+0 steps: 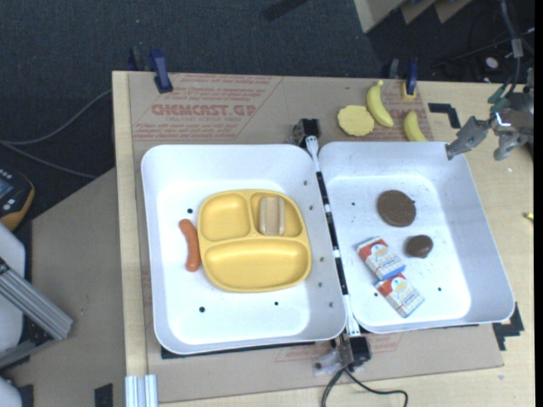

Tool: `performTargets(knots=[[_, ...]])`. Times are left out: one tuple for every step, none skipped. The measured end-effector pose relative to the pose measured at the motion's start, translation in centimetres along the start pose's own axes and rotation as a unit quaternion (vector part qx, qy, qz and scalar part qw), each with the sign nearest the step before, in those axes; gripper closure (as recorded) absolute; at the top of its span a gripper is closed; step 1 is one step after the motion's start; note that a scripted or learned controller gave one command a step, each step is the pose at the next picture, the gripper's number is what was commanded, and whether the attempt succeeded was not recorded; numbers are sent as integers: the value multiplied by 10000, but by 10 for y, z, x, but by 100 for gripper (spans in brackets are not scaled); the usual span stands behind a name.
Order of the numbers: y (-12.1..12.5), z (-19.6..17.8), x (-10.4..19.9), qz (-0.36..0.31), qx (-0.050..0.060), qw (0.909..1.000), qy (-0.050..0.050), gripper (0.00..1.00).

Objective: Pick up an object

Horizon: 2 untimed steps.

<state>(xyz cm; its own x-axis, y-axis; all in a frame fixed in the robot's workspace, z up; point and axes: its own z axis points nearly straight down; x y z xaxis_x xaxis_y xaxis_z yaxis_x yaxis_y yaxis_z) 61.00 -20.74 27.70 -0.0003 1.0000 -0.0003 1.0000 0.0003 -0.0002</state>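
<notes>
Gripper (484, 134) is at the right edge of the frame, partly cut off, over the upper right corner of the right bin (475, 227); I cannot tell its state. Two small cartons (390, 276) and two brown discs (403, 220) lie in this bin, well apart from it.

In the right white bin (475, 227), a large flat brown disc (396, 209) lies near the middle, a smaller brown round piece (418, 246) just below it, and two small red-and-white cartons (381, 259) (401, 295) lie flat, tilted, one beside the other toward the front.
</notes>
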Motion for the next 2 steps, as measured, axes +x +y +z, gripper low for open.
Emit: performTargets(knots=[[21, 106, 46, -24, 43, 10000, 23, 0], [-16, 193, 72, -3, -10, 10000, -9, 0]])
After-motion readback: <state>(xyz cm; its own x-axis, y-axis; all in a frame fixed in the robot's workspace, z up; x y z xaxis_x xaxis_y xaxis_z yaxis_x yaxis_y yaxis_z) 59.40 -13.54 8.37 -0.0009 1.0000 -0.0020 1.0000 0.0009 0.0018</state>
